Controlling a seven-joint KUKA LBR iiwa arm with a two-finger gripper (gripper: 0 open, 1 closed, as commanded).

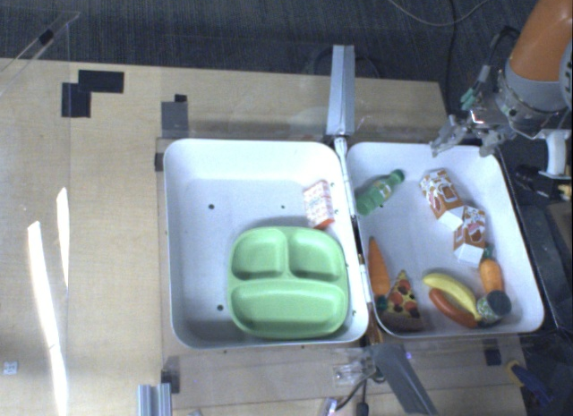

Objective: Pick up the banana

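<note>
1. Banana (451, 291) lies lower right of frame, in the right bin (515, 192), near its bottom edge.
2. Looks like a light, stiff plastic toy with smooth, likely slippery skin; best grabbed across the middle of the curve.
3. Tight spot: hot dog (452, 309) touches its lower side, carrot (490, 275) just right, pizza slice (402, 297) left.
4. Gripper (467, 132) hovers upper right over the bin's top rim, holding nothing; open or closed, can't tell.
5. Open floor above banana gives approach room.

Wooden bench (107, 253); left bin (192, 182), right bin (515, 253) side by side.
</note>
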